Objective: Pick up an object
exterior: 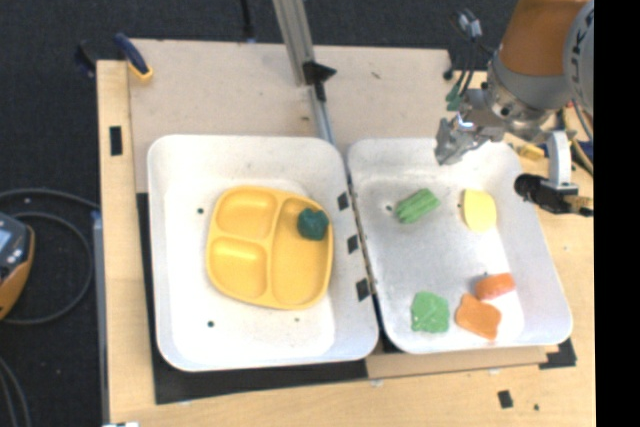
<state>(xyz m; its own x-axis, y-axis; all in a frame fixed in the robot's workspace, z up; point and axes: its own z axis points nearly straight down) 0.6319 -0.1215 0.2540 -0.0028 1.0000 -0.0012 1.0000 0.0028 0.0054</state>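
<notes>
Orange blocks, one point(478, 317) at the lower right of the frame and a redder one point(494, 286) just above it, are seen in the right bin point(540, 245). A green lump point(430, 313) lies beside them. Higher up, a green pickle shape point(416, 206) and a yellow piece point(479, 210) are found. A yellow tray point(268, 247) with a dark green ball point(313, 224) is held in the left bin point(180, 215). The hand point(452, 143) hangs over the right bin's top edge, holding nothing; whether it is apart cannot be told.

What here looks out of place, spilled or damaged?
Nothing stands out. The yellow tray lies flat in the left bin with a dark green piece in one compartment. Five toys lie apart in the right bin; the gripper is over its far edge.
</notes>
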